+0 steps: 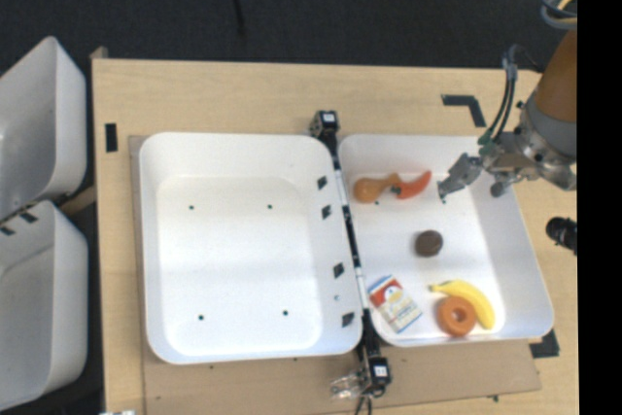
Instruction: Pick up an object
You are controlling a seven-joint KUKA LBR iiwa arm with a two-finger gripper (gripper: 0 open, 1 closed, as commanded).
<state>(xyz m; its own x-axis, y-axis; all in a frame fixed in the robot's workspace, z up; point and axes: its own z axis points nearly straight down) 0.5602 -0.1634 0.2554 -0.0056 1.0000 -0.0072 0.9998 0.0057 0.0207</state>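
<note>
The right bin [510, 238] holds several objects. An orange-brown drumstick-shaped piece [373, 189] lies near its back left, touching a red chili pepper [415, 186]. A dark brown round item [429, 243] sits in the middle. At the front lie a small red, white and blue carton [395, 301], a yellow banana [468, 294] and an orange ring [456, 316] leaning against the banana. My gripper [455, 180] hangs over the bin's back right part, just right of the chili pepper, with nothing seen between its fingers.
The left bin [155, 209] sits beside the right one, with a black-clipped divider [342, 228] where they meet. White objects [34, 209] stand off the bench's left side. The arm's wrist [544, 141] comes in over the right bin's back right corner.
</note>
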